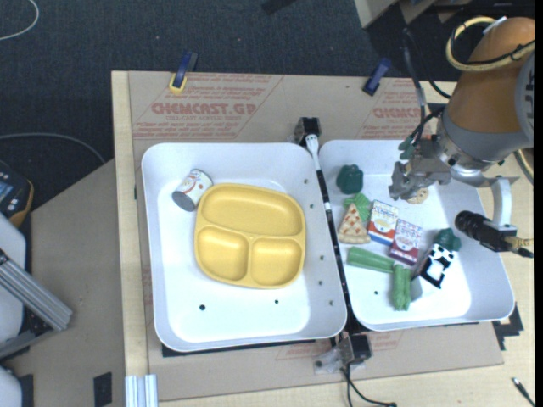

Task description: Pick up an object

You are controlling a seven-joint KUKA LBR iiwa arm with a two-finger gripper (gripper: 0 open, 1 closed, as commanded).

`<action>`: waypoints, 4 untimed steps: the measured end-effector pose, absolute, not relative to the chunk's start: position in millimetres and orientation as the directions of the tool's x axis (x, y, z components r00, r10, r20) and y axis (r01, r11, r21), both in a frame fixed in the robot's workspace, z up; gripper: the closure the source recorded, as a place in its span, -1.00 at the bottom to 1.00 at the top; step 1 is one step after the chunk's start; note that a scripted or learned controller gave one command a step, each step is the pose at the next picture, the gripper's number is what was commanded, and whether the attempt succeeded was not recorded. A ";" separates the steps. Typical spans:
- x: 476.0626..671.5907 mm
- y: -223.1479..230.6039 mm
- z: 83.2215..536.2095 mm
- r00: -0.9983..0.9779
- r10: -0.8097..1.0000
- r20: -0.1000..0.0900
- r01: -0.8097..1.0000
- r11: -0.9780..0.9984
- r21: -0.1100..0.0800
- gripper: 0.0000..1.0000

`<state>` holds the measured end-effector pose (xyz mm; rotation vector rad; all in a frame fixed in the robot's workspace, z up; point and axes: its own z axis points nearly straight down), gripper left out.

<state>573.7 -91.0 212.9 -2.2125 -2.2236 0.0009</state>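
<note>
I judge the pick as barely started: my hand [413,181] hangs over the far part of the right bin [488,299], and I see nothing lifted clear of the pile, so the whole grasp is left to do. A small tan, rounded thing [417,196] sits right at the fingertips, but I cannot tell whether it is gripped or merely lying under them, nor how wide the hand stands. The candidates lie just to the left and nearer to me: a dark green knobbly lump [349,178] like toy broccoli at the far left of that bin, a pizza-slice wedge [351,223] with an orange dotted face, two small printed cartons [395,232] that look like thin card, two long green pods [386,271] lying crossed, smooth and plastic-looking, and a black-and-white checkered tag [438,264] by the bin's right side. In the left bin [165,287] a glossy yellow divided plate [250,234] of moulded plastic fills the middle, with a small tipped can [190,190] touching its far-left corner. Both bins are thin, shiny white trays on a cardboard-topped surface [127,227].
</note>
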 end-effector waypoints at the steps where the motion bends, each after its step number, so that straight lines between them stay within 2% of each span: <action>1: 562.5 -33.1 210.4 -0.006 1.000 0.004 1.000 0.006 -0.003 1.00; 3: 514.2 74.6 212.7 -0.006 1.000 0.002 1.000 0.006 -0.005 1.00; 4: 514.9 74.7 215.9 -0.001 1.000 0.001 1.000 0.001 0.000 1.00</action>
